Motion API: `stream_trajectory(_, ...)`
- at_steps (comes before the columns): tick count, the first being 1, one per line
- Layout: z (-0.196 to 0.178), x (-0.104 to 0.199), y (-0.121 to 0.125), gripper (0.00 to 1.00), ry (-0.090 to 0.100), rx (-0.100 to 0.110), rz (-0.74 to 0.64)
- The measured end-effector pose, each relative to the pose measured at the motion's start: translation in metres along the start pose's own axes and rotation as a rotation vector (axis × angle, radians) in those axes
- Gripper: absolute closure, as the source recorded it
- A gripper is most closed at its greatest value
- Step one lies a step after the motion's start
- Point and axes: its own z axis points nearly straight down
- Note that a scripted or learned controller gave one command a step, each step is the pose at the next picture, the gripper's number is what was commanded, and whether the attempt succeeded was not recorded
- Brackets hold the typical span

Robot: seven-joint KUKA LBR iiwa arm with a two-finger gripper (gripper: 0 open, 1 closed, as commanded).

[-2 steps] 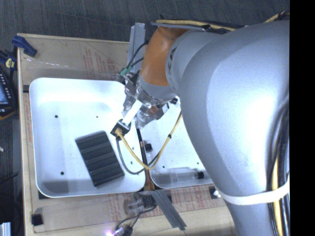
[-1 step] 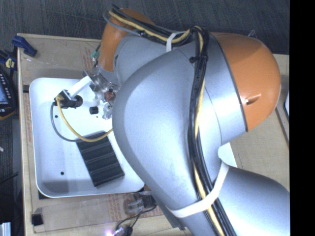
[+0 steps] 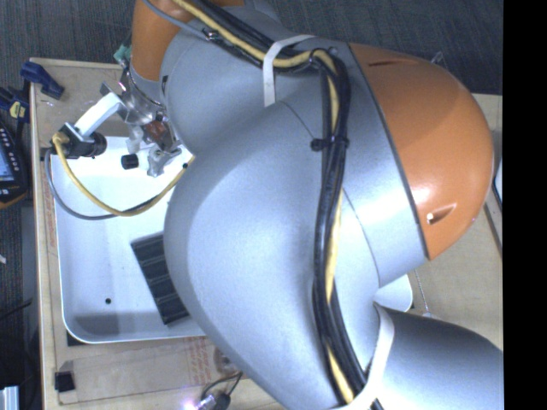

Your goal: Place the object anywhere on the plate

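White plastic bin (image 3: 85,314) takes up the left side, sitting on a pale wood bench (image 3: 128,370). Far left of the gripper, off the bench edge, a dark device (image 3: 8,165) is cut by the frame. A blue clamp (image 3: 40,75) sits on the bench corner, up and left of the gripper.

A yellow cable (image 3: 111,210) loops over the bin floor just below and left of the gripper, ending by a black fitting (image 3: 81,146) on a white bracket (image 3: 96,116). A small black speck (image 3: 108,301) lies on the bin floor well below the gripper.

The gripper (image 3: 149,148) hangs over the bin's upper part, metal bits and a small black knob (image 3: 128,161) around it. Cannot tell if it is spread or closed, or if it grips anything.

A dark ribbed slab (image 3: 158,276), likely the task's thing, lies flat on the bin floor well below the gripper, apart from it, its right end hidden under the arm.

The grey arm (image 3: 282,229) covers everything right of the gripper, with black and yellow cables (image 3: 329,229) running along it, an orange band (image 3: 162,24) above the wrist and an orange cap (image 3: 427,143) further right.
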Motion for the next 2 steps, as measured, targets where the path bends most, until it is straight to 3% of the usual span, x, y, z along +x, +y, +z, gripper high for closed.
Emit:
stream_trajectory(1,-0.161,0.006,-0.035,1.0,0.001,-0.001,-0.158)
stream_trajectory(2,-0.217,-0.104,-0.014,1.0,-0.002,0.003,-0.373)
